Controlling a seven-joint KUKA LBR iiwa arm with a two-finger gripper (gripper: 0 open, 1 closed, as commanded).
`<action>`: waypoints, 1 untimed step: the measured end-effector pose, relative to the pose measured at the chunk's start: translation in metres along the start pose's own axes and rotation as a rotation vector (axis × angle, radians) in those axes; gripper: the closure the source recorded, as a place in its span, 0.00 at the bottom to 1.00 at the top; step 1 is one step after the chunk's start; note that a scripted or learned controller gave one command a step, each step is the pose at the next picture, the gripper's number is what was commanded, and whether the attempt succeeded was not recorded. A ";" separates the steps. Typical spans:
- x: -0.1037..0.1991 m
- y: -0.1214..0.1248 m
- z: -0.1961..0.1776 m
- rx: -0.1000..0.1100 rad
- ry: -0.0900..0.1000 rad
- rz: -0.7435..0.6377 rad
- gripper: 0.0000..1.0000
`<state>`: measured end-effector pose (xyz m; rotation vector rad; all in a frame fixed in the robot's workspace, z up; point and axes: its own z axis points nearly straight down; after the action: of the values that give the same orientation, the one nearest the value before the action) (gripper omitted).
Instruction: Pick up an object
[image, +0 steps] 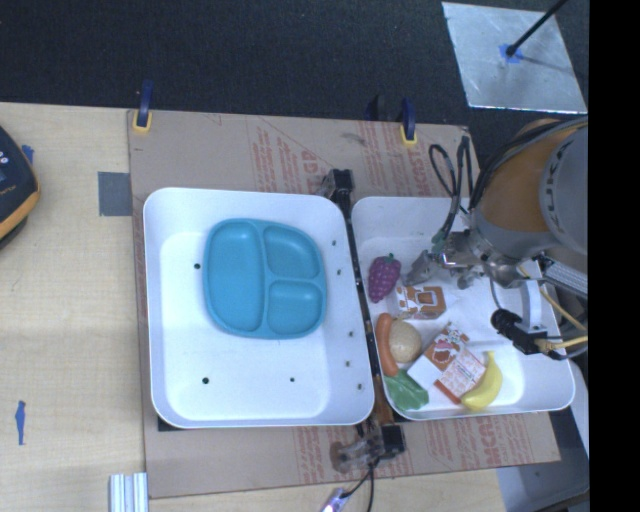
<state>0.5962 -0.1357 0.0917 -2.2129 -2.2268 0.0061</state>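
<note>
The right bin (545, 395) holds a purple bunch of grapes (383, 277), a small brown-and-white carton (421, 300), an orange carrot (383, 343), a beige potato (404, 340), a green piece (406, 391), a red-and-white packet (456, 363) and a yellow banana (485, 383). My gripper (446, 267) hangs over the upper middle of this bin. It is just right of the grapes and above the carton. The wrist body and cables hide the bin's upper right part.
The left bin (180, 390) carries a blue divided plate (266, 277). Both bins rest on a cardboard sheet (250, 150) clamped at the back. A dark device (12, 185) lies at the far left edge of the bench.
</note>
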 end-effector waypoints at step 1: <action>0.000 -0.106 -0.022 0.000 0.001 0.001 0.00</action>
<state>0.4899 -0.1360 0.1144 -2.2134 -2.2259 0.0044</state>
